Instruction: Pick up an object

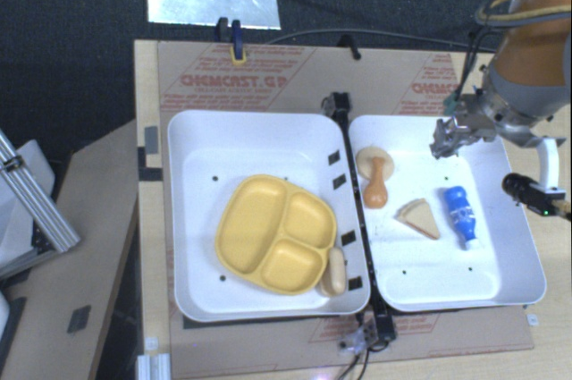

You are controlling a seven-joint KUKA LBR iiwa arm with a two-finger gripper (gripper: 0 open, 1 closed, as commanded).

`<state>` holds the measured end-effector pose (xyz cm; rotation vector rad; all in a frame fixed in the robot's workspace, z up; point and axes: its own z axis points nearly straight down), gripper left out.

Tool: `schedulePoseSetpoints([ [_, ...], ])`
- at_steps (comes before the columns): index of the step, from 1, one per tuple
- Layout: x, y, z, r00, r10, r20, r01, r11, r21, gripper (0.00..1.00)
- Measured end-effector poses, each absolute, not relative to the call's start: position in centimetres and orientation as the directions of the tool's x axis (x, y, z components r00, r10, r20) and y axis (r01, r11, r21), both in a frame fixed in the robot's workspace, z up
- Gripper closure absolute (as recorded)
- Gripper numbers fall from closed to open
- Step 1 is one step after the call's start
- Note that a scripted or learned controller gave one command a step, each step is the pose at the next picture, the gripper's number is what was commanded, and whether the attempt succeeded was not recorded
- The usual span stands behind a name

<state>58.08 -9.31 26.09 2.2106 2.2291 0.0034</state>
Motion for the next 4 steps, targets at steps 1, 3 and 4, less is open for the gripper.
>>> schedulePoseSetpoints([
  [1,59.0,-5.1,25.8,-0.008,1.0,0.001,1.0,0.008,0.003,1.0],
  [3,60.2,6.4,25.4,-0.01,1.0,0.002,1.0,0.01,0.003,1.0],
  [4,61.3,10.9,25.0,-0.008,1.0,0.001,1.0,0.008,0.003,1.0],
])
